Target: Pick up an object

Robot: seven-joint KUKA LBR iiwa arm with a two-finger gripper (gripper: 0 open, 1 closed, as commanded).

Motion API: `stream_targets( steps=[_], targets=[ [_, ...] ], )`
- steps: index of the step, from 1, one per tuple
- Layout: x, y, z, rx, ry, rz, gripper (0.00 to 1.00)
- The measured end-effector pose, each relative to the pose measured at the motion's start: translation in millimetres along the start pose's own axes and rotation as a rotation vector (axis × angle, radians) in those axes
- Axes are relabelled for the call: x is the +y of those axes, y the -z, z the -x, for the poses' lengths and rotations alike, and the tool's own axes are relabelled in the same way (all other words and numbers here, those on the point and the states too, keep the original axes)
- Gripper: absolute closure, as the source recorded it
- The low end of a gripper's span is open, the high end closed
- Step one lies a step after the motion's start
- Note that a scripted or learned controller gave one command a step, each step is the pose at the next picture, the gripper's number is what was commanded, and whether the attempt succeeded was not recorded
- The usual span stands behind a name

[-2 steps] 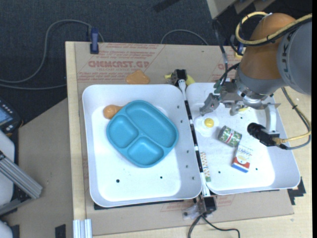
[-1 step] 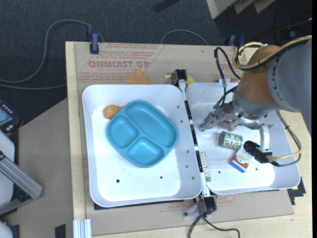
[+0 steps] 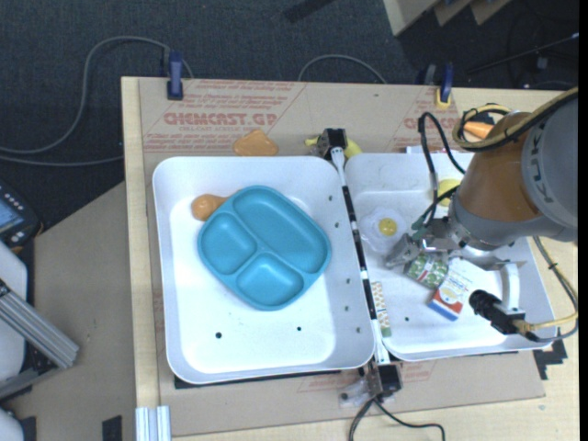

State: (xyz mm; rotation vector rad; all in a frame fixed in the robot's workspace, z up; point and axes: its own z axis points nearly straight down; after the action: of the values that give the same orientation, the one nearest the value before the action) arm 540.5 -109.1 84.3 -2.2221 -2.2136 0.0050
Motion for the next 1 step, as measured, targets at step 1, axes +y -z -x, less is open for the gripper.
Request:
stream_targets(
  steps=[1],
  targets=[
    [3.2,10.7,-1.5,-0.001,0.003,0.008,1.0]
  ],
)
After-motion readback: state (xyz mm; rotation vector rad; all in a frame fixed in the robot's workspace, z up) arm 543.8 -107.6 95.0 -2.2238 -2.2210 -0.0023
